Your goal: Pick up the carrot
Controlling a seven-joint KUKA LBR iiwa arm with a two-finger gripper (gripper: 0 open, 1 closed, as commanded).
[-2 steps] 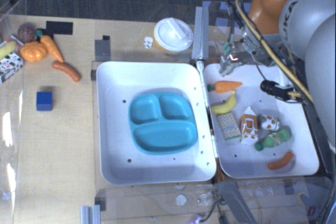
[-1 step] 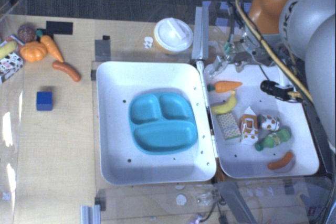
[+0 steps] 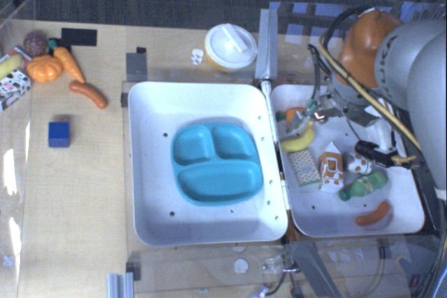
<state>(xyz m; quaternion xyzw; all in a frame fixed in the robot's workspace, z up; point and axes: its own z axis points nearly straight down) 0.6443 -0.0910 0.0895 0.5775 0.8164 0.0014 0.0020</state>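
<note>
Lying nearest you, the reddish toy sausage (image 3: 372, 213) is sitting low in the right white bin (image 3: 412, 223); the small orange carrot (image 3: 293, 114) is resting in its upper-left corner, beside the yellow banana (image 3: 297, 141). Your hand (image 3: 312, 113) is hovering just beside it, grip unclear; be centring over the carrot before closing.

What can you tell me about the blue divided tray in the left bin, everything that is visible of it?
The blue tray is a smooth, plastic-looking dish of turquoise colour with rounded corners. It has three compartments: two smaller ones on the far side and one long one on the near side, separated by raised ridges. It lies flat and upright near the middle of the left white bin, touching only the bin floor. Nothing lies in its compartments.
</note>
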